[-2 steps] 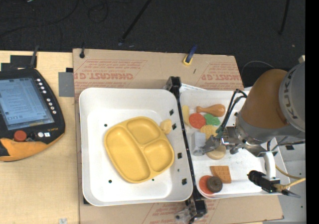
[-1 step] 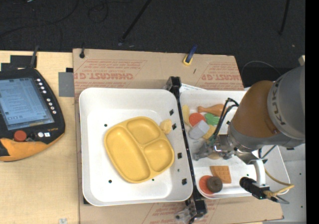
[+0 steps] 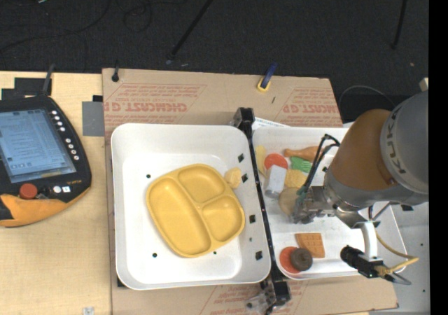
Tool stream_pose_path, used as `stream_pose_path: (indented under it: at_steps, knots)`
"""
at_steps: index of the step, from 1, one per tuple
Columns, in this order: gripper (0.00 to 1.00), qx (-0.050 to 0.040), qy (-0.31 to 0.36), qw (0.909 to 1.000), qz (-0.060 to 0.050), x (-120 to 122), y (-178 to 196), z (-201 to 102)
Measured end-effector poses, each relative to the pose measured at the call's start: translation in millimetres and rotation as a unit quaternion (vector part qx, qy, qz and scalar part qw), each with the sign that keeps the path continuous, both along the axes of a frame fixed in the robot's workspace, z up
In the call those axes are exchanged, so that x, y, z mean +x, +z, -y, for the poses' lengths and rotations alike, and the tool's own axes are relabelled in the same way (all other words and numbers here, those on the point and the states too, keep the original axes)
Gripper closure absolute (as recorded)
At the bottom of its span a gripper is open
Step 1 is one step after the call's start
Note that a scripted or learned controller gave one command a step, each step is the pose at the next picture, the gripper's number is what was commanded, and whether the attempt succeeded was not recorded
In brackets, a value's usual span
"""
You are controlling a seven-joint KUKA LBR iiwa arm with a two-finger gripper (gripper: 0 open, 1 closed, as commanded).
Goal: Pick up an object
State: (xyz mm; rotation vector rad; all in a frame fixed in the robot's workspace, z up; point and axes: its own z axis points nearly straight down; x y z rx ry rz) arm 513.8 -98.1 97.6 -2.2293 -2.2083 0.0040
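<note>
Below, two white bins sit side by side on the bench. Left bin (image 3: 133,166) holds a yellow divided tray (image 3: 194,208) lying flat, with a small yellow piece (image 3: 234,178) touching its upper right rim. Right bin (image 3: 329,273) holds a heap of toy food near its top: a red piece (image 3: 276,162), a green one (image 3: 301,164), an orange carrot shape (image 3: 302,153). Nearer the front lie a cracker (image 3: 310,243) and a dark round piece (image 3: 302,259) on a red disc. The arm (image 3: 364,159) reaches over this bin; the gripper (image 3: 302,212) is low beside the heap, its state impossible to tell.
</note>
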Motion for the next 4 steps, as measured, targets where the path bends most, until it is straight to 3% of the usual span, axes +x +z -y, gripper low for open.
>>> stream_pose_path:
  at_steps: [2,3,4]
  knots:
    - [1.0,-0.0003,0.005,1.0,0.004,-2,104,-8]
    - [1.0,-0.0003,0.005,1.0,0.003,-2,131,-8]
    - [1.0,0.0004,0.006,1.0,0.001,12,121,-54]
